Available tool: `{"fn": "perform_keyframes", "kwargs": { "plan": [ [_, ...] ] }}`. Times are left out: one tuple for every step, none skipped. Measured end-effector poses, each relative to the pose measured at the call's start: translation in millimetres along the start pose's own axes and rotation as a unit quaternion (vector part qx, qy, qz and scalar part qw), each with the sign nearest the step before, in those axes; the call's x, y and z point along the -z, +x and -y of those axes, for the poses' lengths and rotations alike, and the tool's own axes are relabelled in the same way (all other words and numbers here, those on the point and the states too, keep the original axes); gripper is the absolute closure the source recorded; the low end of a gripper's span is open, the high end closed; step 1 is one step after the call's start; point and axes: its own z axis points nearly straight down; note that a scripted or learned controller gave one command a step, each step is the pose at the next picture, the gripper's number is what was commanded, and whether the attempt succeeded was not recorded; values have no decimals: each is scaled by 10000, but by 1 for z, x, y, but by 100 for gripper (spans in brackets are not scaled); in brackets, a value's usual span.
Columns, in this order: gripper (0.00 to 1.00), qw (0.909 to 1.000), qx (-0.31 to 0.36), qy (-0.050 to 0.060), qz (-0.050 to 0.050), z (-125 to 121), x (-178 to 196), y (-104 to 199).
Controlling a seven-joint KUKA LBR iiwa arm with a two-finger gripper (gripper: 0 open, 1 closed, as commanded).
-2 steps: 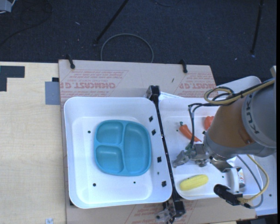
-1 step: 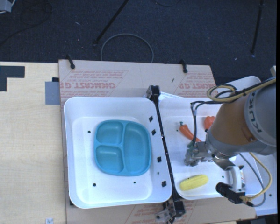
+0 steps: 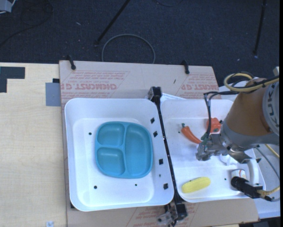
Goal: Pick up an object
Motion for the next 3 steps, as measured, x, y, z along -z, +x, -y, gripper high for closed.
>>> {"fn": "perform_keyframes", "kwargs": {
  "plan": [
    [100, 10000, 38, -7, -1, -1, 53, -1],
    [100, 10000, 58, 22, -17, 4, 58, 49],
    [100, 10000, 58, 21, -11, -8, 61, 109]
  ]
}}
